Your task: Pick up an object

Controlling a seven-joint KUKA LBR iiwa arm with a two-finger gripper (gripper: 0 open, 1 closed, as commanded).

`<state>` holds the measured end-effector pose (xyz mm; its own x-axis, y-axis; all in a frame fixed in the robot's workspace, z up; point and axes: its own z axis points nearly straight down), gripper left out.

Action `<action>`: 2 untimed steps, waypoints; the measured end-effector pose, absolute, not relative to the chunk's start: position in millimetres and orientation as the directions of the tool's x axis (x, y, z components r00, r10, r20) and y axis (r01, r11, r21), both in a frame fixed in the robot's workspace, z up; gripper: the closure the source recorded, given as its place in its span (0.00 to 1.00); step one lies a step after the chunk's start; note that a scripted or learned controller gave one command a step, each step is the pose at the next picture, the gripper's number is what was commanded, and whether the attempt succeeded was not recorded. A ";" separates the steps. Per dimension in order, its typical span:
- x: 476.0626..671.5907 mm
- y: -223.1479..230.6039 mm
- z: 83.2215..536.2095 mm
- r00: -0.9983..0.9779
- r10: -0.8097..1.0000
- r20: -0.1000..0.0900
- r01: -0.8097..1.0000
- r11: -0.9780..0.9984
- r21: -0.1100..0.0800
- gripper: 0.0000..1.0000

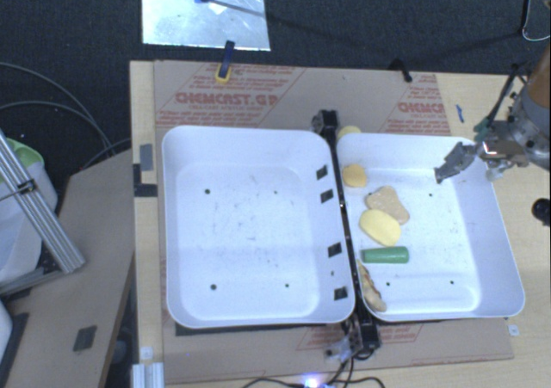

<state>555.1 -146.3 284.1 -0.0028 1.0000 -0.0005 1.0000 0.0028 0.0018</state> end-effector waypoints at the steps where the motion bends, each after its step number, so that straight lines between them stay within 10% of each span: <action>1: 543.3 -112.3 133.3 -0.003 1.000 0.005 1.000 0.003 -0.014 0.00; 2: 610.1 -95.8 81.6 -0.008 1.000 0.001 1.000 0.008 0.002 0.00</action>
<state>610.1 -95.8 81.6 -0.0078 1.0000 0.0010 1.0000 0.0078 0.0017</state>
